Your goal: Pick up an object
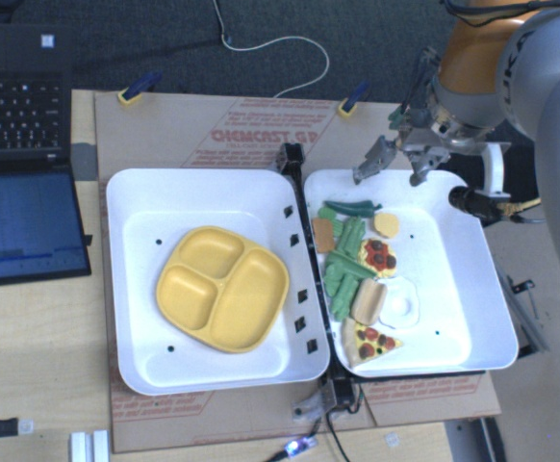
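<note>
Pincer is held open, nothing gripped, above far edge of right bin; toy food is clustered along left wall, w/ approach unobstructed.

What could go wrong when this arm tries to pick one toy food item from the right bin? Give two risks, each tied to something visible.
1. The toy foods lie packed together against the right bin's left wall, so the open gripper may nudge neighbours or catch two pieces.
2. The pile hugs the divider between the bins, so a finger could strike that edge on the way down.
</note>
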